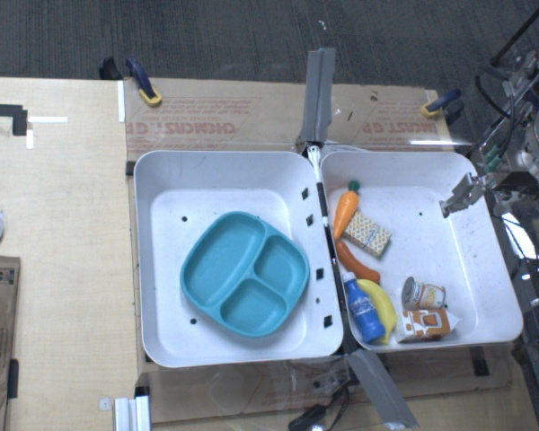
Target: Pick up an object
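We see the pincer (455,197) at the right bin's (485,330) upper right edge, nothing between its tips; open or closed, we cannot tell. Below and left of it lies a small can (422,294), probably light, stiff, slippery; grip across its sides. The arm is cut off at right.

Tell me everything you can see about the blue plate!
The blue plate is a rounded tray that looks like smooth turquoise plastic. Raised ridges split it into three compartments, one long and two smaller. It lies flat, right side up, turned at a slant, on the floor of the left bin. Nothing sits in it or touches it.
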Robot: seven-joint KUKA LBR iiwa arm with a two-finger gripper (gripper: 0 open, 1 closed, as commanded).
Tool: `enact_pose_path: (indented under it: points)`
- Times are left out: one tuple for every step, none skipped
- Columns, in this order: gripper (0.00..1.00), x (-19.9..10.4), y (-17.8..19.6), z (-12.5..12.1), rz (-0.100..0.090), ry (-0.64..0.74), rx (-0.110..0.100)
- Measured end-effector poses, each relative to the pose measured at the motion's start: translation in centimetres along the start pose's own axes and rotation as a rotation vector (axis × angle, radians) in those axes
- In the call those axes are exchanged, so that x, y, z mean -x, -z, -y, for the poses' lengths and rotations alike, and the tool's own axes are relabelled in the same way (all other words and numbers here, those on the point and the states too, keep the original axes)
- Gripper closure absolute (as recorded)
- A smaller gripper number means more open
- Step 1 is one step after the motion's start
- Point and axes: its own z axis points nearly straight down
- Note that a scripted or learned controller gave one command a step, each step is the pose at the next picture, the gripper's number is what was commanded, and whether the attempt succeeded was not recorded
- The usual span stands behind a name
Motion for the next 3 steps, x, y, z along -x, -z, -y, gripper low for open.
enact_pose_path:
  points:
    - [0.0, -1.5, -1.3, 3.4, -0.001, -0.129, -0.001]
    - [0.0, -1.5, -16.5, 2.0, -0.001, -0.037, -0.001]
    - [0.0, -4.6, -19.2, 5.5, -0.001, -0.03, -0.001]
